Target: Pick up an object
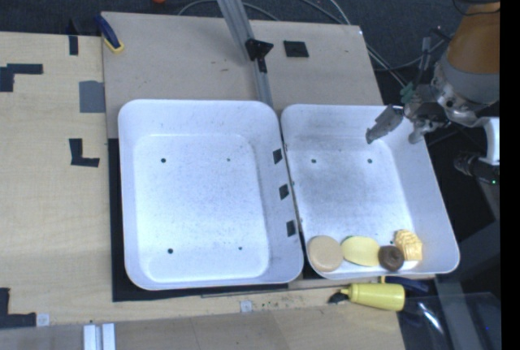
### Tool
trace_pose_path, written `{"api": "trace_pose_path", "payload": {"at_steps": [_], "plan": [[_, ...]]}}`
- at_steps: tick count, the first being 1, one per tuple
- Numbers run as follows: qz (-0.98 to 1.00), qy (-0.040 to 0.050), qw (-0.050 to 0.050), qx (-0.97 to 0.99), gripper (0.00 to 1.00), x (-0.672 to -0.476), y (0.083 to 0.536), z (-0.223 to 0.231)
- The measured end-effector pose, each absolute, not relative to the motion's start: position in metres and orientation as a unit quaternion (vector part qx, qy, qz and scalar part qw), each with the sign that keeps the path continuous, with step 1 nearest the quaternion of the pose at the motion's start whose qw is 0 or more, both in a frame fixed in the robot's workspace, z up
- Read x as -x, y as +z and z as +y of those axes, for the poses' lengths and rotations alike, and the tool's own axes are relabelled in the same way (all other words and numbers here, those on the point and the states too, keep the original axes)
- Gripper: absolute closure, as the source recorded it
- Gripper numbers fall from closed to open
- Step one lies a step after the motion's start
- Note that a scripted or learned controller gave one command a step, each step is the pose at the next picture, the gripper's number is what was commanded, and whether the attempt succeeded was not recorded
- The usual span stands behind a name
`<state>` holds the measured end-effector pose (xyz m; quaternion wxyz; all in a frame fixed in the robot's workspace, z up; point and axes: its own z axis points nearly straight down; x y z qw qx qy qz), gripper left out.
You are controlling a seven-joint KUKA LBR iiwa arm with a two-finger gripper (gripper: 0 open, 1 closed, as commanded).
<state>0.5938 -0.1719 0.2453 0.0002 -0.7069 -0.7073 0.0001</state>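
In the camera view, the pincer hung over the far right rim of the right bin, its two fingers spread and nothing between them. The things to pick lay well apart from it, crowded in that bin's near right corner: a tan disc, a pale yellow piece, a dark round bit and a small yellow block, touching or nearly so. Such crowding could have let the fingers land on two things at once, or strike the bin wall, and close on nothing. The left bin sat beside it on the counter.
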Motion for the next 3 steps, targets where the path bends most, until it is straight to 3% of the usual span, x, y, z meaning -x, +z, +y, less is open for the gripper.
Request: {"api": "trace_pose_path", "payload": {"at_steps": [1,2,3], "plan": [[-0.708,-0.0004,0.000,0.707,0.00,-0.551,0.257,-0.146],[-0.706,0.0028,0.004,0.708,0.00,-0.523,0.140,-0.183],[-0.708,-0.0025,-0.003,0.706,0.00,-0.506,0.263,-0.139]]}}
